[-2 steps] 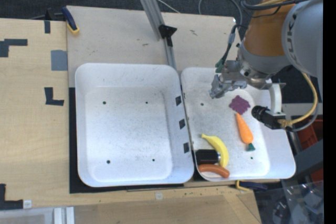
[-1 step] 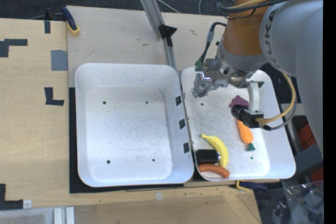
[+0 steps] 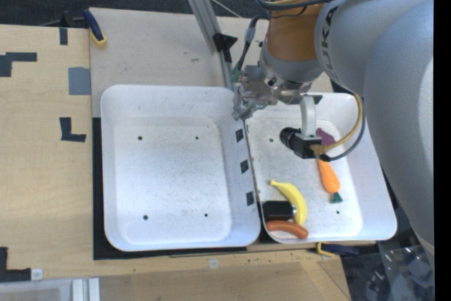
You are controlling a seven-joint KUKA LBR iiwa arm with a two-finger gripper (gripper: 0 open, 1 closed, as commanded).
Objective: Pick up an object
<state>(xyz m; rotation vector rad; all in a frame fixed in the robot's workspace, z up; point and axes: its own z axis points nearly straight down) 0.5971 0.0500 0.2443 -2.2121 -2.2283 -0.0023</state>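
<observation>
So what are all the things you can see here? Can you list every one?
banana: 1, yellow, right bin, near its front
carrot: 1, orange with a green tip, right bin, right of the banana
sausage: 1, red-orange, front edge of the right bin
black block: 1, black, right bin, between banana and sausage
purple thing: 1, purple, right bin, partly hidden behind the black part, too hidden to name
bins: 2, white, side by side on the bench
clamp: 1, blue and yellow, back left of the board
arm: 1, grey with an orange band, reaching in from the right
hand: 1, metal, over the back of the divide between the bins
</observation>
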